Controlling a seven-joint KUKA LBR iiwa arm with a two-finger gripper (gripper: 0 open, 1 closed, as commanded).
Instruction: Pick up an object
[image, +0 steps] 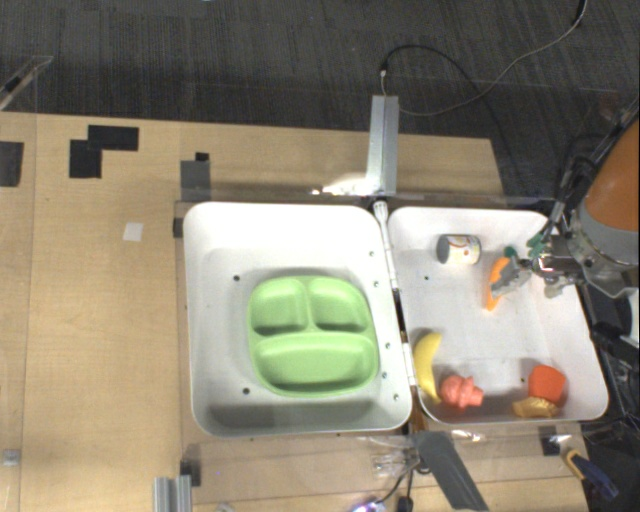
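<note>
Pink toy (461, 392) and banana (427, 362) lie at six o'clock of the right bin (570, 330), while the gripper (520, 268), toward three o'clock, seemingly pinches an orange carrot (495, 284) for lifting.

A green divided tray (312, 335) lies in the left bin (210, 300), seemingly flat.

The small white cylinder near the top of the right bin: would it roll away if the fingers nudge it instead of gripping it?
Probably. The white cylinder seems to lie on its side on the smooth floor of the right bin, so a sideways nudge would likely roll it. It looks small and light, so it may skid too. It lies apart from the orange carrot, leaving room to move.
</note>
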